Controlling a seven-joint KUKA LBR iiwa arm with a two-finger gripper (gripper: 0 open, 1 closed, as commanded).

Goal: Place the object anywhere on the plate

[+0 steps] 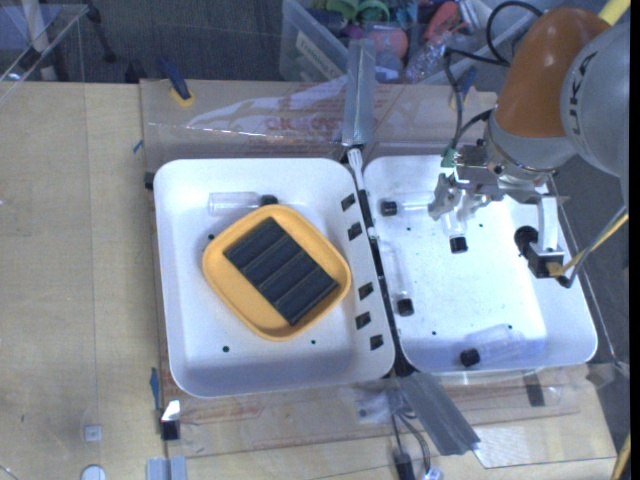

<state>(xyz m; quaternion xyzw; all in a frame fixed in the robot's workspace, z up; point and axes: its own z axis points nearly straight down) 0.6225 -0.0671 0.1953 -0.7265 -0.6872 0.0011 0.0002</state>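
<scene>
A yellow plate [222, 268] lies in the left bin [190, 358], turned at an angle. A dark ribbed rectangular block [280, 270] rests flat on the plate, covering most of its middle. My gripper [449, 224] hangs over the far part of the right bin [560, 328], well to the right of the plate and apart from the block. Its fingers stand open with nothing between them.
A clear tube [233, 202] lies just beyond the plate's far edge in the left bin. Another clear piece [495, 338] and small black bits [404, 306] sit in the right bin. A divider [375, 268] separates the bins. A tub of colourful toys [390, 8] stands behind.
</scene>
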